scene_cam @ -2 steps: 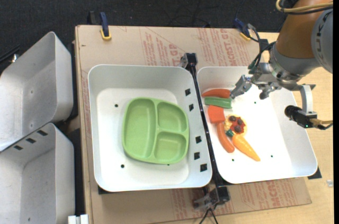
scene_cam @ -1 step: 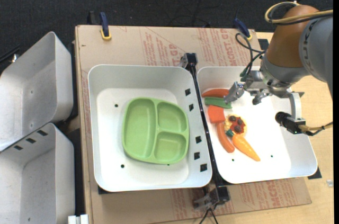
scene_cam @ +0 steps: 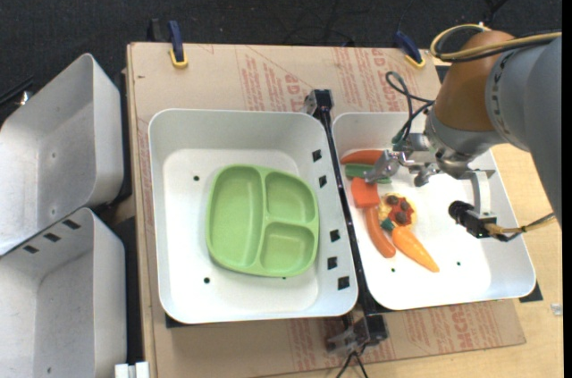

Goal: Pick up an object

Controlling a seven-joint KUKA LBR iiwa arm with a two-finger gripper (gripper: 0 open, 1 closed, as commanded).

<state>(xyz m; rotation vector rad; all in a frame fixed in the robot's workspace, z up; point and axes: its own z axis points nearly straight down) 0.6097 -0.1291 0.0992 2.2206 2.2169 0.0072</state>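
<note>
Several toy foods lie at the left side of the right bin point(scene_cam: 500, 278). A red and green pepper-like piece point(scene_cam: 361, 157) sits at the top, with an orange block point(scene_cam: 364, 192) just below it. Lower down are a small mixed-colour cluster point(scene_cam: 399, 208), a red-orange carrot point(scene_cam: 380, 235) and an orange carrot point(scene_cam: 416, 248). My gripper point(scene_cam: 396, 165) hangs low over the bin, just right of the pepper-like piece and above the cluster. Nothing is seen held in it.
The left bin point(scene_cam: 179, 189) holds a green divided plate point(scene_cam: 264, 221). A black divider point(scene_cam: 335, 189) runs between the bins. A black cable fitting point(scene_cam: 471, 216) hangs off the wrist over the right bin. Two spare white bins point(scene_cam: 54, 189) stand at far left.
</note>
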